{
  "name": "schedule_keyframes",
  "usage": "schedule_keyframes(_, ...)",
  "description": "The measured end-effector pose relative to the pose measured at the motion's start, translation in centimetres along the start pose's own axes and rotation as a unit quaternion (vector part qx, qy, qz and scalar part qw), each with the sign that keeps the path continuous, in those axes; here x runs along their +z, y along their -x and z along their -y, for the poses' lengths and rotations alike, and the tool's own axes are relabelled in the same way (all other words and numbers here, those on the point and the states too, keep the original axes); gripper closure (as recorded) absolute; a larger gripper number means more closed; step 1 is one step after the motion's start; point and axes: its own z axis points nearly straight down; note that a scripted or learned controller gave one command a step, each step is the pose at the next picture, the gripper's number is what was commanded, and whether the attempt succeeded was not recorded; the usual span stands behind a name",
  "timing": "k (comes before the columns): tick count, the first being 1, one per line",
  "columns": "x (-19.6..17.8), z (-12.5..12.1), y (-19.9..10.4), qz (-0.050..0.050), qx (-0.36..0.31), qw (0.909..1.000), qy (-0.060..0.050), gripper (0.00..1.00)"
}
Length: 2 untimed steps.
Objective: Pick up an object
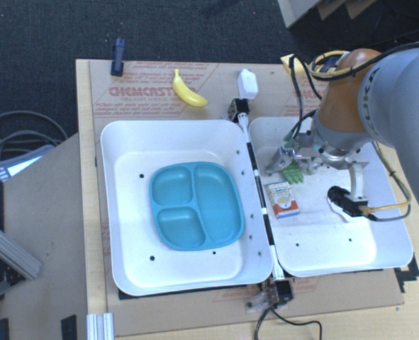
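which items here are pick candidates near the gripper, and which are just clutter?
In play:
two-finger gripper
small green ridged object beside it
small red-and-white carton
right white bin

Lying about:
blue divided plastic plate in left white bin
yellow toy banana and blue clip on the bench board

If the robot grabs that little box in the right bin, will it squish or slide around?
The small box looks like thin printed card, so it may dent under a firm squeeze. It lies flat on the smooth white bin floor, so a push would probably slide it, not roll it. It's likely light.
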Motion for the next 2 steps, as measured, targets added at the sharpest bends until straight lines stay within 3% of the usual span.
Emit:
schedule_keyframes(1,-1.0,-0.1,0.0,0.0,0.0,1.0,0.001,1.0)
schedule_keyframes(2,-14.0,1.3,-6.4,0.0,-0.001,1.0,0.003,1.0)
